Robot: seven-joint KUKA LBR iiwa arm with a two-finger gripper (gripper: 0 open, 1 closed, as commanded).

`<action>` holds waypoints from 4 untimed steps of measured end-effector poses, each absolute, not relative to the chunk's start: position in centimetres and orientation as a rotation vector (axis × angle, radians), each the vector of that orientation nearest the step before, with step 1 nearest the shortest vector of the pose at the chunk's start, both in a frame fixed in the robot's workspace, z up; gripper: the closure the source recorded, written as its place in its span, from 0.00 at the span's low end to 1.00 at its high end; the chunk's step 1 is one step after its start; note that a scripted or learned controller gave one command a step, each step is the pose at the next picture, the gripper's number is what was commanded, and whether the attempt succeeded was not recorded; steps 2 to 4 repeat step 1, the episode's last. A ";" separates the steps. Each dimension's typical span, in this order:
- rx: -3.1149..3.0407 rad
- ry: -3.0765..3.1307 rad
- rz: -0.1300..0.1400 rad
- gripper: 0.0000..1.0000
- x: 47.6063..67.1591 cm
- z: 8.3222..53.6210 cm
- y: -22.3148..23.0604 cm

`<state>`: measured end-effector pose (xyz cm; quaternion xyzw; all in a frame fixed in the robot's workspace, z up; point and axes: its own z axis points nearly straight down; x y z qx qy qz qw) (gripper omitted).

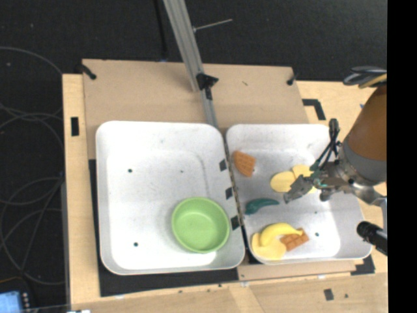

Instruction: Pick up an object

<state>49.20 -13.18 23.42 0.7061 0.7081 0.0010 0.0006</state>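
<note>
camera view | claw [301, 189] low in right bin [326, 139], touching pale yellow piece [287, 180]; its spread cannot be told | advice: centre over that piece, drop straight, close before lifting | keep off green pod [259, 205]

A green bowl [200, 223] sits in the left bin [130, 155]; the gripper [298, 189] hovers beside a yellow piece [287, 178] in the right bin [273, 142].

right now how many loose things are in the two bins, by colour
green: 2, the green bowl and a dark green piece
yellow: 2, a yellow item by the gripper and a yellow item near the front
orange: 2, an orange piece and a small orange piece
total: 6
</note>
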 end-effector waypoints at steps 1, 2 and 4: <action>2.219 2.222 0.003 0.00 49.2 23.4 -13.2; 2.219 2.222 0.003 0.00 49.2 23.4 -13.2; 2.219 2.222 0.003 0.00 49.2 23.4 -13.2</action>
